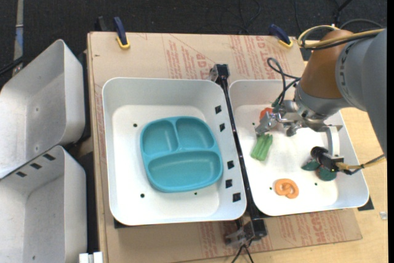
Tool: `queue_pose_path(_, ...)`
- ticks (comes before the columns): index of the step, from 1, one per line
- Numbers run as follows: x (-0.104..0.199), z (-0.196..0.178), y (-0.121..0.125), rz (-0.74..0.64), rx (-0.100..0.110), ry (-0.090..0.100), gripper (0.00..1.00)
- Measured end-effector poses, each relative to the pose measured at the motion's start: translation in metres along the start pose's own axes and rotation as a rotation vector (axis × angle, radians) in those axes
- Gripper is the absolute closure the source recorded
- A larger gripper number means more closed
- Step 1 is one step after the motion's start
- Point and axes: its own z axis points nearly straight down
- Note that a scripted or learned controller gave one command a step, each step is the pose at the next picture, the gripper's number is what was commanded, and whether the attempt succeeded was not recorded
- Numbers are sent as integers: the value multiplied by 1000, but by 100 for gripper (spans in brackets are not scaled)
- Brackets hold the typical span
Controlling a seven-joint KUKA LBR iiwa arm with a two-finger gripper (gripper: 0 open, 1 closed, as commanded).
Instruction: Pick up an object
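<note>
Over on the left, the left bin (117, 132) holds a teal divided plate (181, 154), flat and slick, awkward to pinch. Next door, the right bin (354, 197) has a green block (263, 147) lying near its left wall, probably light and stiff, best taken across its narrow sides. Just above it hangs the end effector (278, 122); can't tell how wide it's set. An orange coil (286, 188) sits toward the front, with a dark green piece (323, 166) further right.

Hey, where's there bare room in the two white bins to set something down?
Left bin: only a narrow border around the blue tray. Right bin: a bare patch in the middle, between the green piece, the orange coil and the dark green piece. Its far end is crowded by the gripper.
</note>
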Motion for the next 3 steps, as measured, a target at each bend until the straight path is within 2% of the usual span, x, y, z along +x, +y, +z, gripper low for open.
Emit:
queue_pose_path(1,0,-12,1,0,-3,0,100)
queue_pose_path(2,-9,-69,-2,1,-6,-1,100)
queue_pose_path(3,-2,-129,-4,-4,-6,-1,100)
